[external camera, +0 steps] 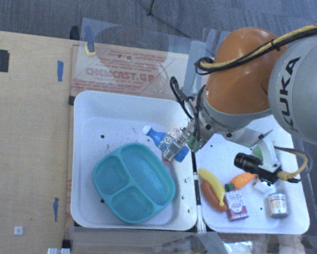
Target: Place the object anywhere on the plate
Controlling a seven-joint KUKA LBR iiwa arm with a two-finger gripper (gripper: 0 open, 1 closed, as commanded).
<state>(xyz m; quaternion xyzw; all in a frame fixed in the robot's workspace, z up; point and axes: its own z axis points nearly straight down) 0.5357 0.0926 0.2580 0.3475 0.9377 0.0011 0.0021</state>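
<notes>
A teal divided plate [134,182] lies in the left bin [84,138], toward its front. My gripper [174,146] hangs over the back right part of that bin, just beyond the plate's far right rim. Its fingers are shut on a small blue bottle [156,136] with a white cap. The bottle lies roughly level, cap pointing left, and a bit of its blue body shows on the right side of the fingers. Whether the bottle touches the bin floor is hard to tell.
The right bin [297,223] holds a yellow banana [211,183], an orange-red piece [214,197] beside it, a red carton [236,205], a small can [277,205], an orange item [243,180] and a green item [257,154]. The wall between the bins [196,189] runs just right of the gripper.
</notes>
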